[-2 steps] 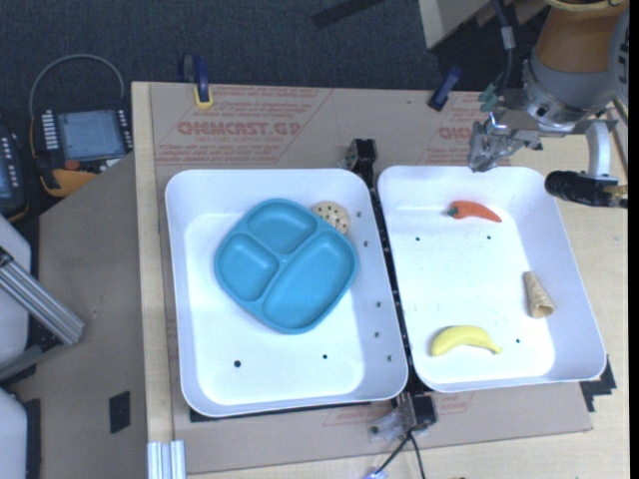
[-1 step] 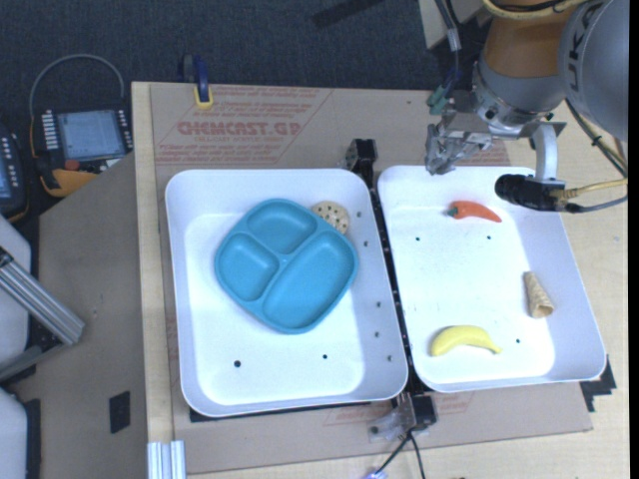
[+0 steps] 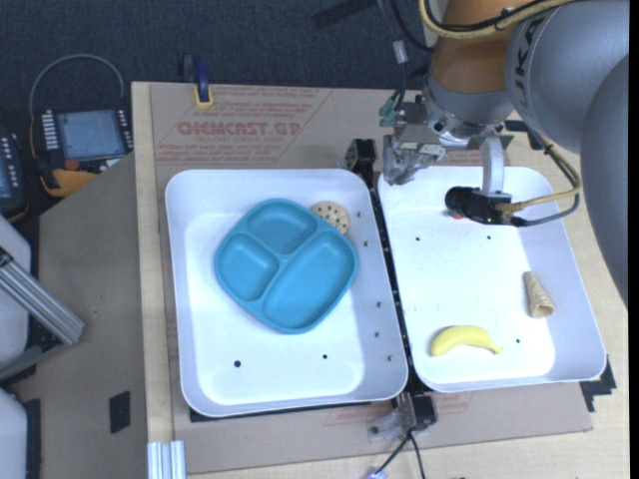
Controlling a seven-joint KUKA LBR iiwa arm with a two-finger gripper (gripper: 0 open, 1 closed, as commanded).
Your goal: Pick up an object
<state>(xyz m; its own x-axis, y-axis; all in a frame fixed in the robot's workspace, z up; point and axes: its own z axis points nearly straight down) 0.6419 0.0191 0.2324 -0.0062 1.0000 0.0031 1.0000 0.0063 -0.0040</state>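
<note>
Pincer, finger state indiscernible, hangs over the right bin's upper-left corner. This bin contains a banana near its front and an ice-cream cone toward its right. Left bin contains a blue divided plate touching a cookie.

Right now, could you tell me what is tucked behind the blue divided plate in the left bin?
A round cookie peeks out past the blue divided plate's far right edge, in the left bin. The plate covers part of the cookie; anything beneath the plate is hidden.
</note>
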